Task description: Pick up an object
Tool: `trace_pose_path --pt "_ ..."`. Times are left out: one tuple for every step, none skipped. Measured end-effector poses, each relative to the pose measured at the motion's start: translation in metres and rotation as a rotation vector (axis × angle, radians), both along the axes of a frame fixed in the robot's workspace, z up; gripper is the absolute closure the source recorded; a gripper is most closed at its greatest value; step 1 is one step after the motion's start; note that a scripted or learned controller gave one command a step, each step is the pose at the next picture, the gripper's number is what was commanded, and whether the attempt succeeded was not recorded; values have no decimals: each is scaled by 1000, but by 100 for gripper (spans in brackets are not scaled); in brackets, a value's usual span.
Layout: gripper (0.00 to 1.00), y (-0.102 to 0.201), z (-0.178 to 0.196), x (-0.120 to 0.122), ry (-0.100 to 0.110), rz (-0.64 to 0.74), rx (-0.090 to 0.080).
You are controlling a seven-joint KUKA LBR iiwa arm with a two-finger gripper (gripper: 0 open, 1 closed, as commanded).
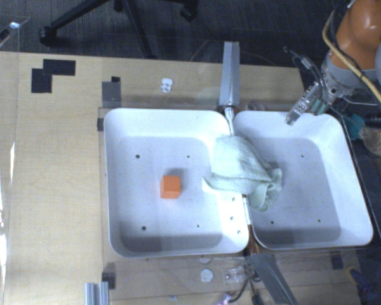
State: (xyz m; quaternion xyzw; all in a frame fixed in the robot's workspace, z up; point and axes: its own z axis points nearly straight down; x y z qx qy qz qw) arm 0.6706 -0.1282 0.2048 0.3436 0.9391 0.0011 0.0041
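Two shallow white plastic bins sit side by side on the pale wooden surface (51, 189), seen from above at a slant. Inside the left bin (124, 170), a small orange cube (171, 187) rests on the flat floor, a little toward 7 o'clock of that bin's centre, apart from every wall. A crumpled pale green cloth (244, 171) is draped across the ridge where the two bins meet; part of it lies in the left bin at that bin's 3 o'clock side, and a bunched fold hangs into the right bin (317, 189) at that bin's 9 o'clock side. The cloth and the cube are near each other but not touching.

At 2 o'clock of the picture, the grey arm with its orange band (367, 21) reaches in from the right. Its pincer (301, 110) hangs above the far rim of the right bin, near that bin's 12 o'clock edge, well apart from both cloth and cube. Nothing lies between its tips; whether they are spread or together I cannot tell, as they are too small and blurred.

A grey metal post (230, 75) stands at 12 o'clock, behind the joint of the bins. Beyond the surface, black chair legs (120, 5) spread on dark carpet.
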Motion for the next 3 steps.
trace_pose_path --pt "100 37 5 -9 2 162 0" --pt "100 81 13 -9 1 257 -1" --pt "100 104 10 -19 3 245 0"
